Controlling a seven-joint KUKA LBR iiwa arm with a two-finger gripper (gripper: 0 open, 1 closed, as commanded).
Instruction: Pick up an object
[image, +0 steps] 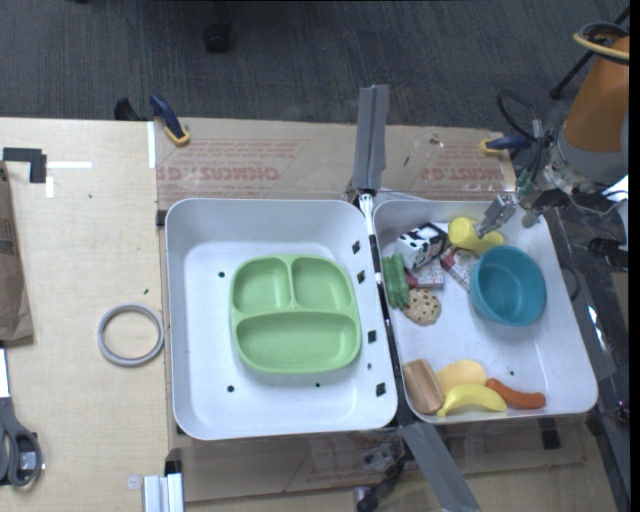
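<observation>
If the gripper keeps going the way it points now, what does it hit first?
Most likely the yellow toy just beyond the gripper, near the blue bowl's rim. Depth is unclear from above, so it may pass over.

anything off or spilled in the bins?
Nothing spilled or damaged. The green divided plate lies flat in the left bin. The right bin holds an upright blue bowl, cookie and banana. Its toys are loosely jumbled at the far and near ends.

Seeing red print on cardboard sheet (300, 160) behind bins, upside down from cam, reading approx "CHEMCAS". Same print repeating on right part, too blurry. Not reading anything else.
</observation>
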